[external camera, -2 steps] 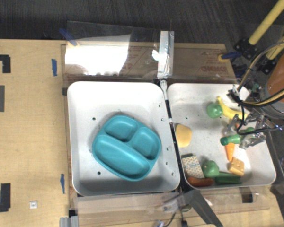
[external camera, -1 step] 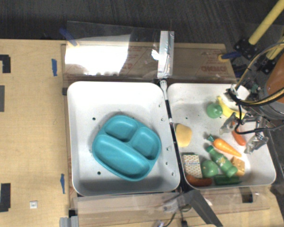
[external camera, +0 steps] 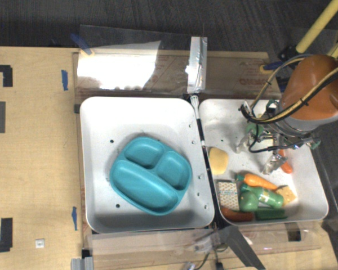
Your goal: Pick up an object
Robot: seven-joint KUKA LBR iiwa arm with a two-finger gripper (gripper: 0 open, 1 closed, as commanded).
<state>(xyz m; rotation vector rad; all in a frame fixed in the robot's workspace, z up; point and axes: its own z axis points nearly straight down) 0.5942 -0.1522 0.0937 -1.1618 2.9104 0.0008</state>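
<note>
- The arm's metal claw (external camera: 261, 153) hangs low in the right shallow white bin (external camera: 321, 198); I cannot tell its state under the cables.
- Just below the claw lies a heap of toy food: an orange plastic carrot (external camera: 260, 180) atop a green plastic piece (external camera: 259, 199).
- Left of the claw sits a pale yellow rounded toy (external camera: 218, 160).
- Far left, a teal divided plastic plate (external camera: 151, 175) rests in the left white bin (external camera: 96, 122) on the tabletop (external camera: 28, 167).

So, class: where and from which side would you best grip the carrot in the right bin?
Probably the carrot's thick orange middle, from above, fingers closing across its narrow width. It lies flat atop the toy-food pile, long axis roughly left-right, with green pieces crowding its lower side.
</note>
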